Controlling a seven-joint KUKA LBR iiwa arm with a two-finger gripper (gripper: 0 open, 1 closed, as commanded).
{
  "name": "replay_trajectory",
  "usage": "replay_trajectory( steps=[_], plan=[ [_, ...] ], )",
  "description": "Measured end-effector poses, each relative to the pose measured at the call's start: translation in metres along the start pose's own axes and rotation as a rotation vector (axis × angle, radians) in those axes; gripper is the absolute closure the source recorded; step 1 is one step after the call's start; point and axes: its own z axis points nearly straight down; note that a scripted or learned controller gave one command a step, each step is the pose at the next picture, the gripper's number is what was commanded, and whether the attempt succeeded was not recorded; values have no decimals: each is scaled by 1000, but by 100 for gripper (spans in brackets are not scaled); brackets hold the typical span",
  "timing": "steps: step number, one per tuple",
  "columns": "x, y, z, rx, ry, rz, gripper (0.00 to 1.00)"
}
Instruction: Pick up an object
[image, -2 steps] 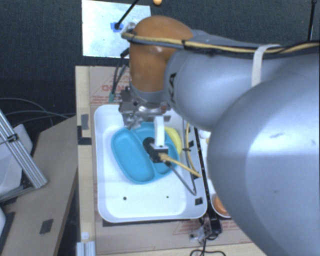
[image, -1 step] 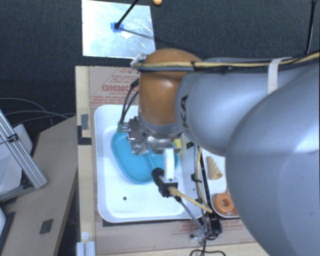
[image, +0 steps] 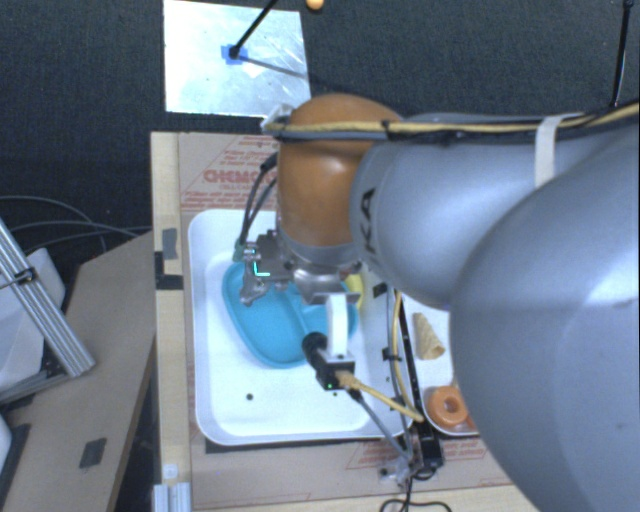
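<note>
Left bin (image: 205, 400): shallow and white, the 9 o'clock one of the pair. A blue dish (image: 262, 325) lies flat across its middle and 12 o'clock half. A small dark speck (image: 249, 397) sits on the bare white floor at 6 o'clock of the dish.
Right bin (image: 418, 378): mostly covered by the arm. In the strip that shows, a tan cone (image: 428, 336) lies with its tip toward 12 o'clock. An orange-brown ring (image: 447, 407) sits at 6 o'clock of the cone, apart from it.
Claw (image: 265, 282): hangs below the orange band (image: 315, 180), over the 12 o'clock end of the blue dish. Whether it is open or closed cannot be told, nor whether it touches the dish.
Arm (image: 500, 250): grey and bulky, reaching in from 3 o'clock.
Table (image: 168, 330): pale edge at 9 o'clock. A brown cardboard sheet (image: 215, 170) with red print (too blurred to read) lies under both bins.
Room: dark floor (image: 80, 120). A silvery sheet (image: 235, 60) with a blue patch lies at 12 o'clock. Aluminium rails (image: 40, 310) and a tan board (image: 100, 400) stand off the table at 9 o'clock.
</note>
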Motion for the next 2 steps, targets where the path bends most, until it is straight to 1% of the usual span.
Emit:
replay_trajectory(
  steps=[1,2],
  plan=[
    [-38,32,147,-6,-3,3,0],
    [-84,72,141,2,6,-9,0]
  ],
)
